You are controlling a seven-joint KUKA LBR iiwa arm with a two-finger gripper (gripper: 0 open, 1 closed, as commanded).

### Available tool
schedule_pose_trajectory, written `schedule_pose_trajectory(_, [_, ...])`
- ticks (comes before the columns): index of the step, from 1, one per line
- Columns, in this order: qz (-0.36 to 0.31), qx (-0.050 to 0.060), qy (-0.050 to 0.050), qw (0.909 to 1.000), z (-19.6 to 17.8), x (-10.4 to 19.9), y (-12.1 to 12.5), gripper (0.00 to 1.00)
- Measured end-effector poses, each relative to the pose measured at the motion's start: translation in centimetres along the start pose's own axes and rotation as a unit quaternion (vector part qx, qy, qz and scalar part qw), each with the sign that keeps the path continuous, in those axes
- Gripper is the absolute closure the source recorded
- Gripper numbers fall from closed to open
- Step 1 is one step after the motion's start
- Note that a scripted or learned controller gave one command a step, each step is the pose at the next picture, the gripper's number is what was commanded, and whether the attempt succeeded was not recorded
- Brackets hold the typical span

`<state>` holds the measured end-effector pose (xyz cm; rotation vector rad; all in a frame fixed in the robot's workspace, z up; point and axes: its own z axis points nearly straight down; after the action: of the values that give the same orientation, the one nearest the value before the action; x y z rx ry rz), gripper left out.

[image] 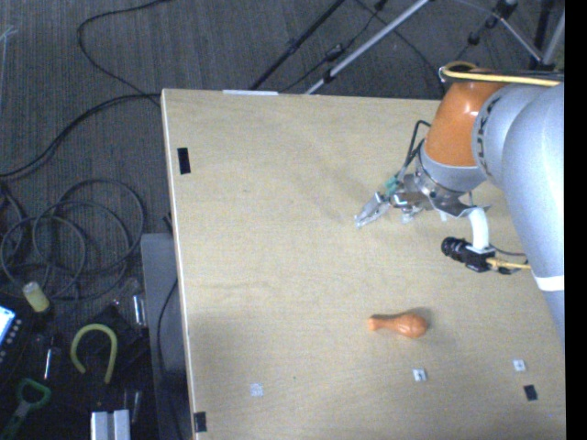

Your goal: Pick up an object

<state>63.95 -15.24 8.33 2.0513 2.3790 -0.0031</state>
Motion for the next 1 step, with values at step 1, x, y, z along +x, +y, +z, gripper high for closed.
schedule_pose_trajectory(1, [-0.063, 0.0, -0.001, 0.998, -0.08, 2.14, 3.04, 0.0])
